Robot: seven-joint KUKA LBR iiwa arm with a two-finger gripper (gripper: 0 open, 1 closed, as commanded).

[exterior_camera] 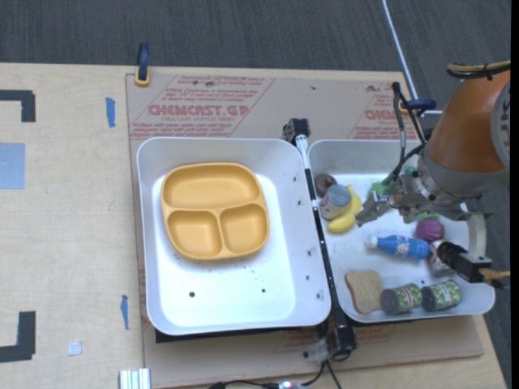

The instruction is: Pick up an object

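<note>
The arm (474, 132) reaches in from the right and hangs over the right bin (486, 302), with its gripper (388, 203) low over the upper middle of that bin. Whether the gripper is released or clenched cannot be told from here; the tip is a dark tangle of metal, and nothing can be seen between its parts. Just to the left of the gripper lies a banana (347, 217), touching or nearly touching a small grey can (332, 203), with a brown round piece (324, 184) just above them near the bin's left wall. A small green item (379, 190) sits just beside the gripper on its upper side. Below the gripper a blue and white bottle (399, 246) lies on its side, and to its right is a purple object (429, 228), partly covered by the arm's wrist. Along the bin's lower edge sit a slice of bread (364, 290), then two cans on their sides, a dark can (402, 298) and a green can (441, 295), close together. A black fitting (456, 262) juts in over the right end of this row. The left bin (235, 310) holds a yellow divided plate (215, 210), well apart from the gripper.
</note>
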